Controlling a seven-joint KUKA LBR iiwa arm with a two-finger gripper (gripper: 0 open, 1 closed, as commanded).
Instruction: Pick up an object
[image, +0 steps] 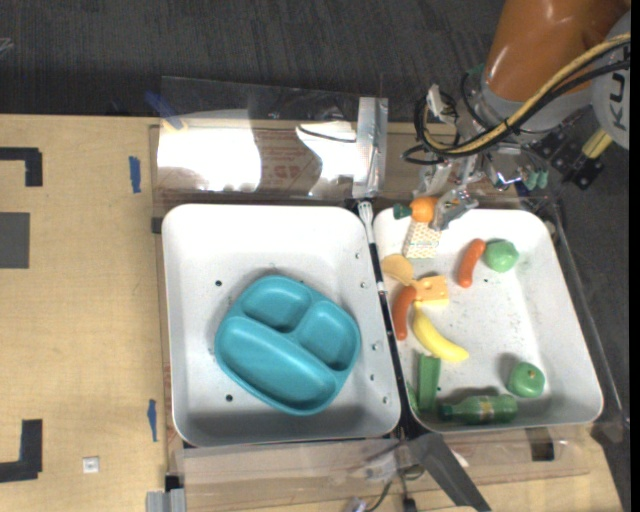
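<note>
Across the right bin (570, 300), our gripper (448, 205) hovered beside a small orange fruit (424, 210) (finger state unclear, we couldn't tell), which perhaps risked rolling against the wall.

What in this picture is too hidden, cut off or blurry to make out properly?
- Gripper, camera view: cables and glare blur it, so its grip can't be judged.
- Small orange object beside it: whether it is held is unclear.
- Arm: cut off by the top and right edges.
- Green bottle: label too small to read.
- Patterned card: print too small.
</note>
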